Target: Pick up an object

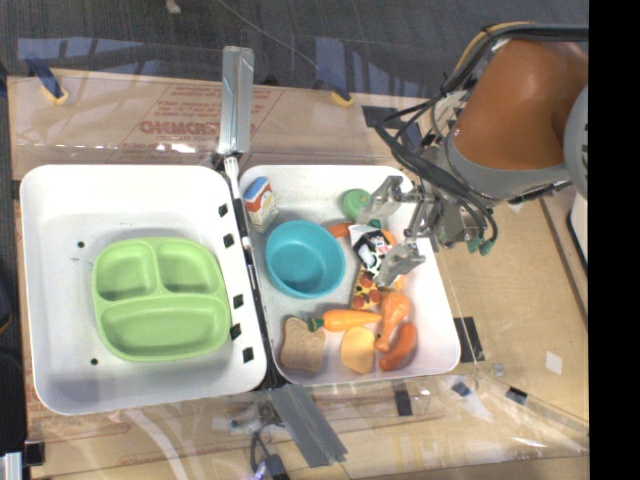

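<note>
The arm's orange band (520, 93) looms nearest the lens above the right bin (440, 308), where the end effector (392, 230) hangs, fingers spread apart, over a black-and-white toy (372, 250). Crowding it are a green ball (355, 204), a blue bowl (304, 258), carrots (352, 319) and a bread slice (300, 346). In the left bin (50, 208) lies a green divided tray (160, 296).

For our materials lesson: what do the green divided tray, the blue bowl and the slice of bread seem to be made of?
Green divided tray: likely matte moulded plastic, with even colour and rounded compartments. Blue bowl: probably smooth plastic, uniform with a soft sheen. Slice of bread: seemingly a toy, foam or plastic; its speckled dull surface leaves this open.
</note>
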{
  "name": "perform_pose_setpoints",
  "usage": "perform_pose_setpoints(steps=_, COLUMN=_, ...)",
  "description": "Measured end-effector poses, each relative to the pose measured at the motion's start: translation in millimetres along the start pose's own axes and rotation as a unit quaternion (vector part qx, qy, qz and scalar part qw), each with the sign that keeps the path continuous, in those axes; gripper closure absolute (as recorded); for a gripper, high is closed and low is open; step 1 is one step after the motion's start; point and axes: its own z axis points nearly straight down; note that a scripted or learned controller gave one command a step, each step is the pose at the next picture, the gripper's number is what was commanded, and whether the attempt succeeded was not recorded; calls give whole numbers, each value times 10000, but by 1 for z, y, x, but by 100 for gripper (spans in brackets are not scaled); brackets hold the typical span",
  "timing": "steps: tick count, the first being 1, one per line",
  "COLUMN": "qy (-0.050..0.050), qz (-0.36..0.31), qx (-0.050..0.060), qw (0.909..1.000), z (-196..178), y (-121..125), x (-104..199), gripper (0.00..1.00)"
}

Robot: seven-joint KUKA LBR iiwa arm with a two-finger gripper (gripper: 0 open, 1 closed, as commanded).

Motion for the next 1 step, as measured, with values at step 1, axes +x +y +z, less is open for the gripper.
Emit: perform_pose_setpoints(steps=1, qy=59, qz=-94, qx=-24, qw=9999, z=182, y=-24, x=24, gripper=0)
